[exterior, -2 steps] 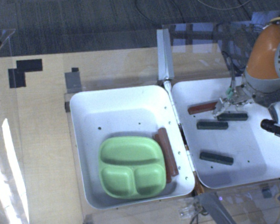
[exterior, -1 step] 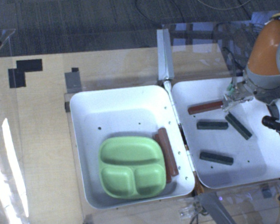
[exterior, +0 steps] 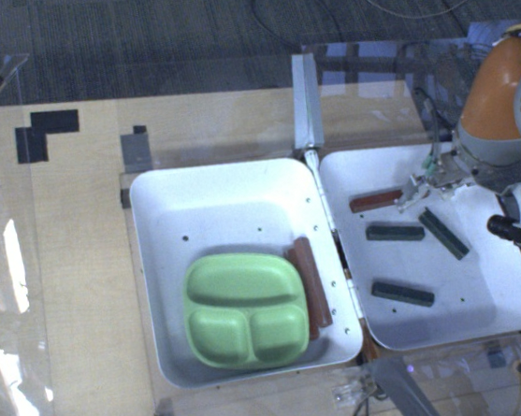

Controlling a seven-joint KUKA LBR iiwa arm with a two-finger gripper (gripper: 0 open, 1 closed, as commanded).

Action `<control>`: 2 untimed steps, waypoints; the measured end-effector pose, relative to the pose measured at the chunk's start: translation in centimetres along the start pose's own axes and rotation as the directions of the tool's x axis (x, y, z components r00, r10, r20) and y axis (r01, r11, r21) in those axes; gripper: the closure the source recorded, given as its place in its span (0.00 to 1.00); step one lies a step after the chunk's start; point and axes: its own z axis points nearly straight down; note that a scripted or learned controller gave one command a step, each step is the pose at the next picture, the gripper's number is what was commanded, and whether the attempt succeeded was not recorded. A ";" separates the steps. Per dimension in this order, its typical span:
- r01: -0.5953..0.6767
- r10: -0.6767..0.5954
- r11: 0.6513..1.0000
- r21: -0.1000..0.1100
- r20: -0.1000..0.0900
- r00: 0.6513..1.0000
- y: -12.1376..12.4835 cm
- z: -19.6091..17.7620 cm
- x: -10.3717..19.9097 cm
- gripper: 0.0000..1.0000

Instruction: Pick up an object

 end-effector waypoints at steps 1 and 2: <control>0.081 -0.081 0.997 0.011 0.002 0.997 3.5 1.0 4.1 0.00; 0.077 -0.077 0.997 0.008 -0.002 0.997 4.8 -5.4 3.3 0.00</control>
